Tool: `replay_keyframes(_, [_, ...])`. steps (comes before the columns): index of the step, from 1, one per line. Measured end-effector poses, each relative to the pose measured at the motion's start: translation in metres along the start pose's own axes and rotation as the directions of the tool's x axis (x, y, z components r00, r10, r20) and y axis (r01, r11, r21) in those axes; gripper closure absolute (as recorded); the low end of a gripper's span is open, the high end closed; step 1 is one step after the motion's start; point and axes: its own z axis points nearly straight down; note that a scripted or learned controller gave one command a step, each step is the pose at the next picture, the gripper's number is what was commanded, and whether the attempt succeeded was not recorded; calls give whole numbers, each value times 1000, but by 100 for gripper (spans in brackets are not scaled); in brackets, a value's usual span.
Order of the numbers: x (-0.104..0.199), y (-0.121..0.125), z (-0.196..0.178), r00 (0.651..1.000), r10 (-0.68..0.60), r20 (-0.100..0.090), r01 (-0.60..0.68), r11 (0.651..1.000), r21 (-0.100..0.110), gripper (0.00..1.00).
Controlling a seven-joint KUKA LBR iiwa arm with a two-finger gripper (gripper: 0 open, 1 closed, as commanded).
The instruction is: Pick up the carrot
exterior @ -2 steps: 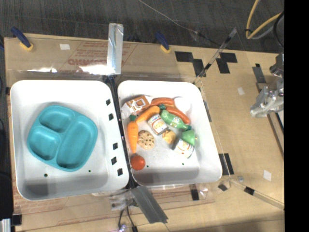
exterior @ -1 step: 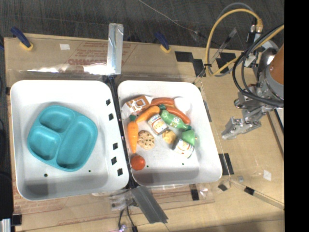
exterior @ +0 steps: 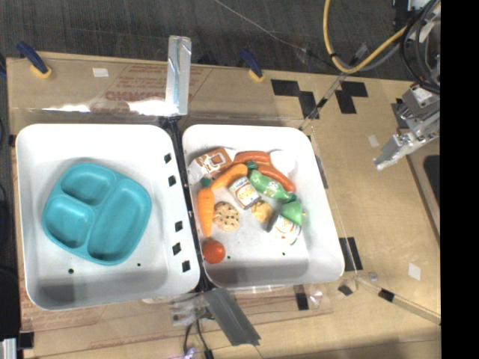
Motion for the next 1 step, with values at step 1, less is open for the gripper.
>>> replay_keyframes(1, [-26,21,117,925,-380,10,380,925,-6,100])
